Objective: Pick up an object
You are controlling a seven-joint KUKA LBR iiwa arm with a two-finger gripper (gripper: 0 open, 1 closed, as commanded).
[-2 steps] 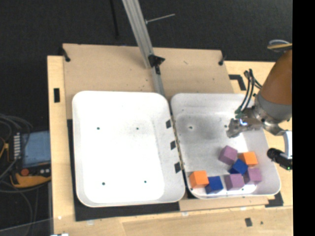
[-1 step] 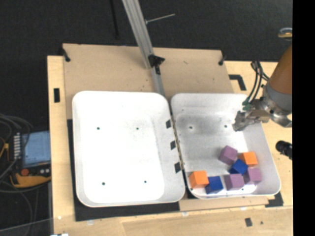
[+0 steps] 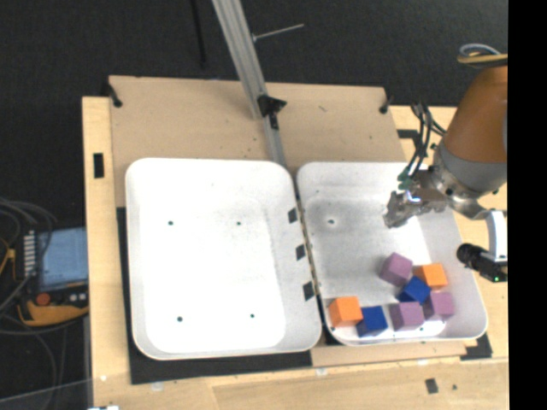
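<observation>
Seven small foam-like cubes are gathered in the near part of the right bin (image 3: 342,190) — a purple cube (image 3: 397,268), an orange cube (image 3: 433,274), a blue cube (image 3: 416,290), two more purple cubes (image 3: 442,303) (image 3: 407,315), a second blue cube (image 3: 373,320) and a second orange cube (image 3: 345,310). Above the bin's far half, well apart from them, the metallic gripper (image 3: 398,213) is seen; whether it is open or closed cannot be told. The left bin (image 3: 209,254) — smooth, white, round-cornered — lies beside it on the wooden bench (image 3: 256,92).
</observation>
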